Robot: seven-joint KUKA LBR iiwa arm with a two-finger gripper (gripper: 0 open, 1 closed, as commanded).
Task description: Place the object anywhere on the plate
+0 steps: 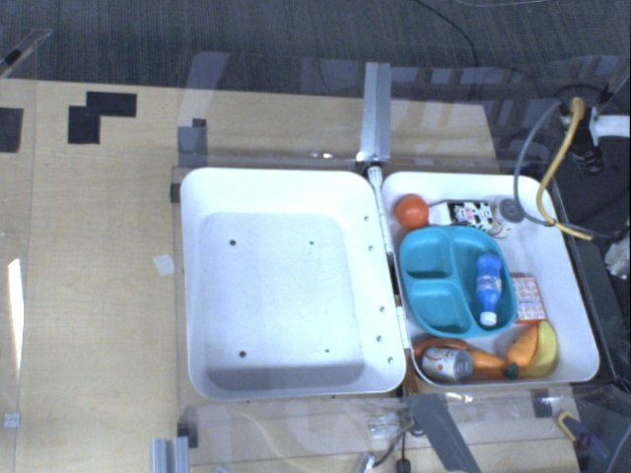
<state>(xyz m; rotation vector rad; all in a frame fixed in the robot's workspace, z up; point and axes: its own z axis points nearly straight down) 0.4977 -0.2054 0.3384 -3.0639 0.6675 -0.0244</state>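
Observation:
A teal divided plate (444, 286) lies in the right bin (567, 294). A clear plastic bottle with a blue label and white cap (488, 288) rests in the plate's right compartment. An orange ball (411, 211) sits just beyond the plate's far left corner. Next to it lies a small black-and-white bottle (478, 215). Near the bin's front edge are a can (446, 364), a carrot (485, 363), and a yellow-orange fruit (534, 349).
The left bin (281, 284) is a shallow white tray beside the right one. A small printed card (525, 298) lies to the right of the plate. Cables and a yellow hose (552, 190) hang at the right bin's far right corner.

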